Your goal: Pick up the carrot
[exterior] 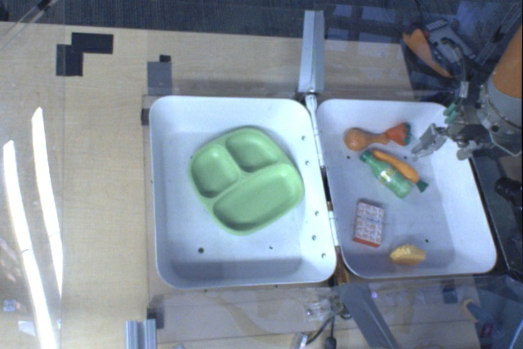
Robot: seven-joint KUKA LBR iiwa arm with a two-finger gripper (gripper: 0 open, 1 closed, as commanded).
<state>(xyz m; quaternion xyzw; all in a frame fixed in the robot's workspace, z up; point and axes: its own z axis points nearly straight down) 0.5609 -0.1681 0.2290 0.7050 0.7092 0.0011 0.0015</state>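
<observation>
lay low in the right bin [482, 257]: yellow piece [408, 255]. rested mid-bin, carrot [396, 165] across green bottle [386, 177]. hovered above the bin's right rim, tool [445, 136], fingers spread, gripping nothing.

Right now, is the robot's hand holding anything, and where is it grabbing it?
No, nothing. The hand is open over the right bin, and the carrot lies apart from it, resting on the green bottle.

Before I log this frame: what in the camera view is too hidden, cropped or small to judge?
- Gripper: too small and blurred to read its finger state.
- Arm: cut off by the right edge.
- Carrot: lies across the green bottle, hiding part of it.
- Small box: print too small to read.
</observation>
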